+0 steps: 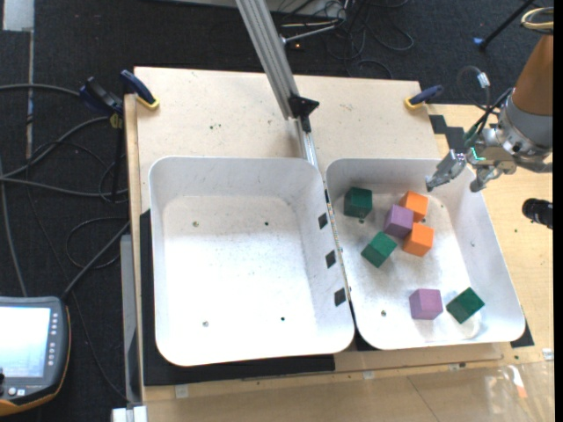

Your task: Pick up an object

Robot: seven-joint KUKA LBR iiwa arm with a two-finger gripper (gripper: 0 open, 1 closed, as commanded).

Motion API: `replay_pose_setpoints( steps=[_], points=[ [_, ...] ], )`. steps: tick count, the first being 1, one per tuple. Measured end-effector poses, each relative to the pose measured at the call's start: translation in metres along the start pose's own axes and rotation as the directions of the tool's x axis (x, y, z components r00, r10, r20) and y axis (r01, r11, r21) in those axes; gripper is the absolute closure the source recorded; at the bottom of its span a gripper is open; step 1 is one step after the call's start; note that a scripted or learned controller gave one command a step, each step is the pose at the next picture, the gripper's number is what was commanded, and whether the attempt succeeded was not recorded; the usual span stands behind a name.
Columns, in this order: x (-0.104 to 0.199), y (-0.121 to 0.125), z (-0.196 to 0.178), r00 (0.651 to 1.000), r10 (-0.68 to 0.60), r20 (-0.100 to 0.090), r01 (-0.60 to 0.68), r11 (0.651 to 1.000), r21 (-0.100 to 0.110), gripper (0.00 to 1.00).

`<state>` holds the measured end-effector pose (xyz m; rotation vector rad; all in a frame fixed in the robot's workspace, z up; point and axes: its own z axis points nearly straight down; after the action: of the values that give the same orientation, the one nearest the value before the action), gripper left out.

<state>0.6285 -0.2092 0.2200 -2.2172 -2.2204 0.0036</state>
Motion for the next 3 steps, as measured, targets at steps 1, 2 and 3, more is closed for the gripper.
replay_pose_setpoints(
  steps=[1, 2, 3],
  points=[
    [0.000, 0.001, -0.003, 1.000, -0.002, 0.002, 0.002, 1.000, -0.003, 0.00],
    [0.004, -0.001, 0.061, 1.000, 0.000, 0.000, 0.000, 1.000, 0.002, 0.00],
    [0.010, 0.002, 0.100, 1.000, -0.001, 0.000, 0.001, 1.000, -0.009, 0.00]
  ],
)
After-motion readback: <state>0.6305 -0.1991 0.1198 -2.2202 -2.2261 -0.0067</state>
